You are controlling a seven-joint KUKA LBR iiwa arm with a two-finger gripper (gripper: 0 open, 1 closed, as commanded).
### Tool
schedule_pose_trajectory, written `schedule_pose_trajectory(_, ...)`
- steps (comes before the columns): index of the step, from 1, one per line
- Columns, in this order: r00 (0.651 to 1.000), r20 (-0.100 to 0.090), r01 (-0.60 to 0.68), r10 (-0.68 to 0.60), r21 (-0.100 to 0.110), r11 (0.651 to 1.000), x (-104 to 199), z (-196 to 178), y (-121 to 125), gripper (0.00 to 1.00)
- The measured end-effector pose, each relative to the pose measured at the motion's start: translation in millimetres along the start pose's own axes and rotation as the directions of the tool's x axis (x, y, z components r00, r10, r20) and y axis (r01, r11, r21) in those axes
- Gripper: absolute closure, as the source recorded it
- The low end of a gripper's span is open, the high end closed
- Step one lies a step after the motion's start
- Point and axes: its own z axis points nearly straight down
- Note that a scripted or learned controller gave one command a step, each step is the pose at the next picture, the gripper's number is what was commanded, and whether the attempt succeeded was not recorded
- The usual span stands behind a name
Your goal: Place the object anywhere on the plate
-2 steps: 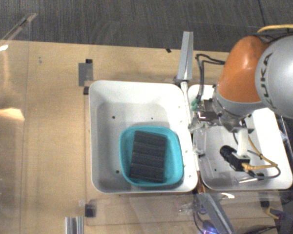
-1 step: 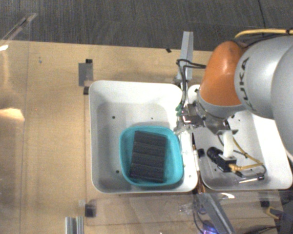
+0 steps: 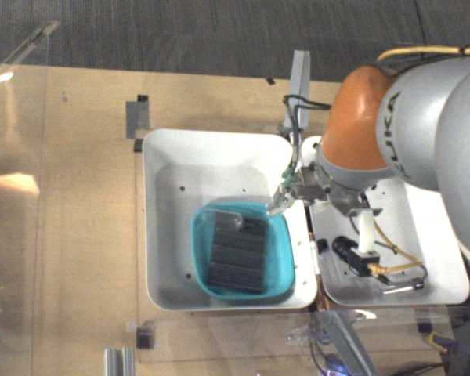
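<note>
Camera view: ribbed dark block [image 3: 236,254] lies on rounded-square teal plate [image 3: 282,258].

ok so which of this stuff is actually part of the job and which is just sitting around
Job: dark ribbed block, lying on the teal plate; gripper at the plate's upper right corner.
Just there: left bin holding the plate, right bin, grey bracket on the bench.

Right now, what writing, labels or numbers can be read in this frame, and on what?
"KU": black letters on the grey arm, beside the orange band; the rest turns out of sight.
Nothing readable on the teal plate or the dark ridged object.
</note>
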Motion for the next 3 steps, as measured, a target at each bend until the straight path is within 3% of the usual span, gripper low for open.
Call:
schedule_pose_trajectory(1, 1.000, -0.001, 0.001, -0.001, -0.005, 1.000, 0, -11, 2, 1.00)
schedule_pose_trajectory(3, 1.000, -0.002, 0.006, -0.006, -0.017, 1.000, 0, -33, 6, 1.00)
